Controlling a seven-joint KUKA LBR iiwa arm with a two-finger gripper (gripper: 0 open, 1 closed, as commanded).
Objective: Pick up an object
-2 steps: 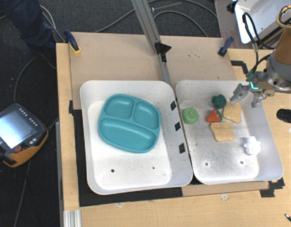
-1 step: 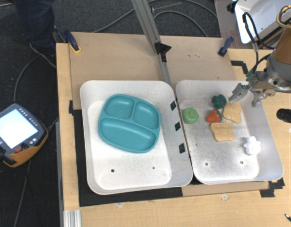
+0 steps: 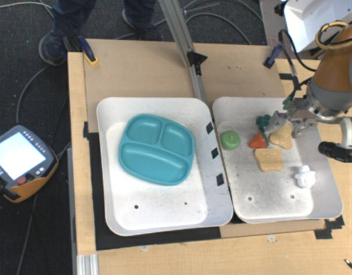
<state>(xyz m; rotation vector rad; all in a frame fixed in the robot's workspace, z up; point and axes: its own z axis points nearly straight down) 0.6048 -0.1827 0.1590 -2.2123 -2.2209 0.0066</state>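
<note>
Beside the green object [image 3: 229, 140], toward the arm, lie a red piece [image 3: 258, 141], two tan pieces [image 3: 271, 160] and a white lump [image 3: 304, 179]. Gripper [image 3: 285, 125] sits over the upper tan piece [image 3: 282, 137]; finger state cannot be determined.

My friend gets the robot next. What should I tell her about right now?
Gripper: low in the right bin, over the top end of the tan bread-shaped piece. Whether it grips anything is unclear.
Nearby in that bin: orange-red piece, dark green piece, green round piece, second tan slice, small white piece.
Left bin: holds a teal divided plate.
Done: arm has reached the cluster.
Left: nothing looks lifted; a clear grasp and lift are needed.
</note>
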